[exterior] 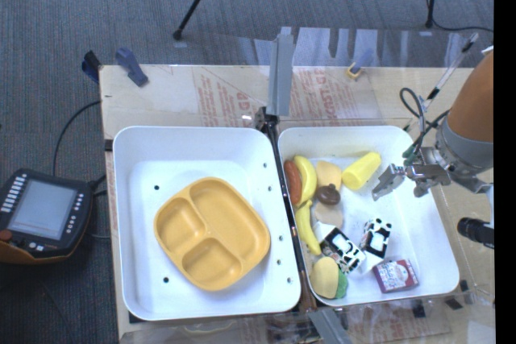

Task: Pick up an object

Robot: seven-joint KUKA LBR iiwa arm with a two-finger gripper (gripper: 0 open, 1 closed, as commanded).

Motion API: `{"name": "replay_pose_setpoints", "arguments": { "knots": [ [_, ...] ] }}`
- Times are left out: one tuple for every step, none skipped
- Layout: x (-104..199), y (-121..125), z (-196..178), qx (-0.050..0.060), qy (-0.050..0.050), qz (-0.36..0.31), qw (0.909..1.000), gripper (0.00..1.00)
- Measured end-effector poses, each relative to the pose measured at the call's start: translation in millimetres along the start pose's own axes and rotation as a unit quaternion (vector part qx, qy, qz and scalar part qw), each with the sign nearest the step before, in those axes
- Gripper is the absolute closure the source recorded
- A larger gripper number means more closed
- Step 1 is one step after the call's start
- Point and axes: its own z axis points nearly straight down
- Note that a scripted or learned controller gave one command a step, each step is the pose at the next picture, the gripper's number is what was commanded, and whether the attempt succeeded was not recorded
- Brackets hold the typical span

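While the gripper (401, 177) hung open and empty, nothing was picked.
Nearest was the yellow cylinder (360, 170), near the right bin's (448, 254) far edge, just left of it, lying slanted.

My grey arm (470, 147) carries a broad orange band above the wrist. My metal two-finger gripper (401, 178) is silvery grey, and thin black cables loop beside it.

A single fixed view is taken from above the bench (185, 93), angled downward at a slant; both white bins (129, 173) are framed whole, side by side; floor is seen beyond; the arm (476, 109) enters from the right.
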Motion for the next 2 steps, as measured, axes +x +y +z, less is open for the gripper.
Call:
{"name": "replay_pose_setpoints", "arguments": {
  "knots": [
    [57.9,-47.2,11.9,0.001,0.000,0.008,1.0000,0.00],
    [43.0,-13.3,98.1,-0.002,-0.001,-0.009,1.0000,0.00]
  ]
}}
